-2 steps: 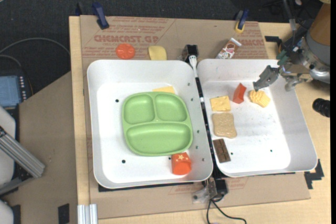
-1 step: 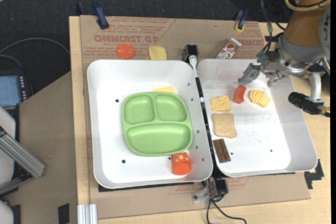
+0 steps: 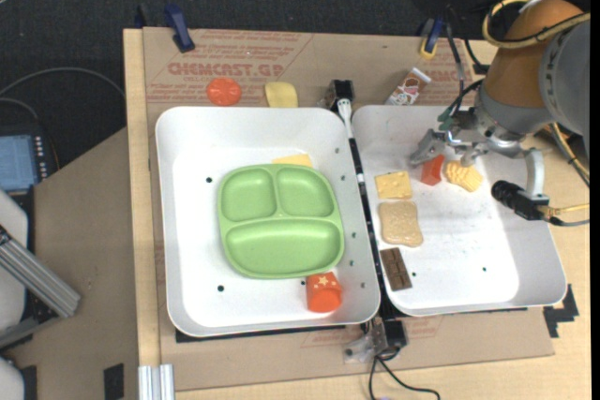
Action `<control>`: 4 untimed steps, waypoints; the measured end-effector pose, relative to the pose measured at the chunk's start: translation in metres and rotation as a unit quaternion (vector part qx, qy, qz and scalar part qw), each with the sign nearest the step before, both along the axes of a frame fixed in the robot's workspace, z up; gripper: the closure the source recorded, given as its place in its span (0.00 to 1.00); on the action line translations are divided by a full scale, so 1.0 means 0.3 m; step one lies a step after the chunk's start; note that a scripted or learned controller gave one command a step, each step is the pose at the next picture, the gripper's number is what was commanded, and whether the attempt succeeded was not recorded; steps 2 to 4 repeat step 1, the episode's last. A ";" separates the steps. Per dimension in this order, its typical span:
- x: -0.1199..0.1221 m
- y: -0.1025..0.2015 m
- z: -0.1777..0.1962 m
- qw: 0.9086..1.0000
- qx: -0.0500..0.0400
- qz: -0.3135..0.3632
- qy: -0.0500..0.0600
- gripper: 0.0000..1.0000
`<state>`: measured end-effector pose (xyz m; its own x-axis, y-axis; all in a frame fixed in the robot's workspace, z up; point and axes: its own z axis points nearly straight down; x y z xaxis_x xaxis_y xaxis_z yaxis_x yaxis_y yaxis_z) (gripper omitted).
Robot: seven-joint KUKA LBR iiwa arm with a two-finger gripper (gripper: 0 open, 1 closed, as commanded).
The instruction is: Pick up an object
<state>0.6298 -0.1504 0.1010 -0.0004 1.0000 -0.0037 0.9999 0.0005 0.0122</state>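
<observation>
tool (image 3: 448, 151) low over red piece (image 3: 431, 170), perhaps touching it.

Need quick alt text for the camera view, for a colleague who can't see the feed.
The gripper is low in the right bin, over a small red piece and a yellow toy. The left bin holds a green divided plate.

Arm (image 3: 539, 61) cut off by the right edge; upper links not seen. Gripper (image 3: 448, 150) viewed from above, fingertips masked by its own body. Small red piece (image 3: 431, 170) partly covered beneath it. Yellow slice (image 3: 293, 160) largely hidden behind the green tray (image 3: 279, 220). Print on the small packet (image 3: 407, 89) too small to be read. Blue-screened device (image 3: 16, 159) clipped at the left edge.
</observation>
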 end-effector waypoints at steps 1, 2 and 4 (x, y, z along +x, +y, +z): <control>0.000 -0.002 0.029 1.000 -0.001 0.000 -0.001 1.00; 0.000 -0.002 0.029 1.000 -0.001 0.000 -0.001 1.00; 0.000 -0.002 0.029 1.000 -0.001 0.000 -0.001 1.00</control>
